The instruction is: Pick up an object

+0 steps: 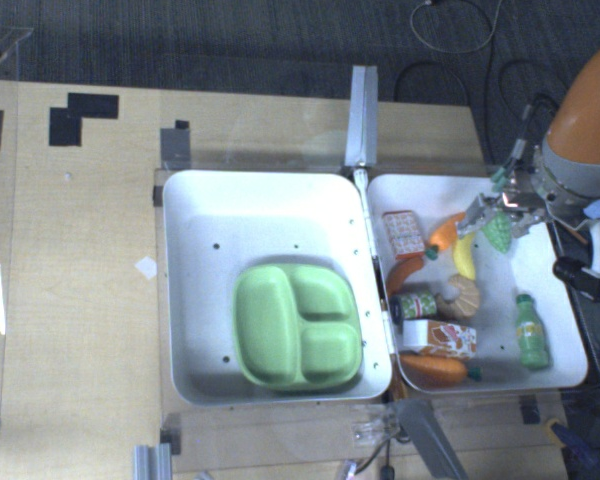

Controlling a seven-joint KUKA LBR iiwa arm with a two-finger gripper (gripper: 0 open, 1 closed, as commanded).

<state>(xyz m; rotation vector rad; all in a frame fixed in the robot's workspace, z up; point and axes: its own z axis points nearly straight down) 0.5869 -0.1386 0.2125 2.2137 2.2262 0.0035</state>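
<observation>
Beneath the orange band of the arm, the claw hangs low over the far corner of the right bin. Its metal parts blur into the clutter below, so I cannot tell whether it is spread, pressed together or pinching anything. Nothing can be seen clamped in it, so I judge that no object is picked up yet.

Directly under the claw, perhaps touching it, lies a small green leafy toy. It looks like the likeliest target, simply because the claw is poised above it. Just to the side of that, toward the middle of the bin, sit a yellow banana and an orange piece, close enough that a descent could nudge them. Further from the claw, against the wall shared by the two bins, lies a pink packet, with a reddish sausage-shaped toy and a dark can nearer the camera. A tan round thing rests beside the can. A green bottle lies alone on bare bin floor on the near side of the claw, with room around it, which would make it an easier grab. A white and red carton and an orange carrot crowd the near wall, well apart from the claw.

Far across from the claw, the left bin holds a green divided tray lying flat. The bench carries both bins side by side, so either is within the arm's reach.
</observation>
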